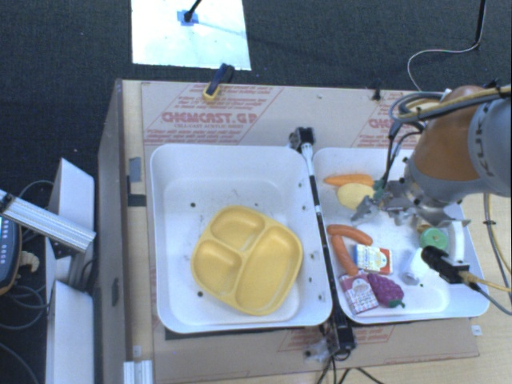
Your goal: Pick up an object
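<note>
You have one yellow divided plate [246, 259] in the left bin [172, 166]; the right bin [472, 309] holds two sausages [349, 242], one carrot [350, 180], one lemon [354, 194], one grape bunch [386, 289], two small cartons [373, 258]; the arm [456, 146] reaches in from the right, gripper [376, 202] low beside the lemon; its grip you cannot tell.
</note>
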Robot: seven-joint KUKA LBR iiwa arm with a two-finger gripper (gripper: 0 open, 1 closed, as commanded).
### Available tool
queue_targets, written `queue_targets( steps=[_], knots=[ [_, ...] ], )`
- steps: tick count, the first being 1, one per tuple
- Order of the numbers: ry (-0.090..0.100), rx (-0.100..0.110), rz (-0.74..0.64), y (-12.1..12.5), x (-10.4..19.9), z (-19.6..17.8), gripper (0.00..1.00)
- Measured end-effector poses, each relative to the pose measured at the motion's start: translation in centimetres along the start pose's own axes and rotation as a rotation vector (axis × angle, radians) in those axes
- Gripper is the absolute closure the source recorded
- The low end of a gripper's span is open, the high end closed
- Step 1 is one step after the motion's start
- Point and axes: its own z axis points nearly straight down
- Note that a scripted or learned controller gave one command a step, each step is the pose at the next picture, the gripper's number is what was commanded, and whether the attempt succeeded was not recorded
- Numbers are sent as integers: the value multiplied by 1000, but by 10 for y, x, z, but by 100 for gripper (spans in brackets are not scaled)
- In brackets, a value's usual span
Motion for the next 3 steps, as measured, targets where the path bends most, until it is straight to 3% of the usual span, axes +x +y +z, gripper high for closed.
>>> queue_targets(
  steps=[1,2,3],
  knots=[
    [-2,-20,1,6,16,49,0],
    [0,-23,-1,8,17,38,100],
    [0,-22,0,8,17,38,0]
  ],
)
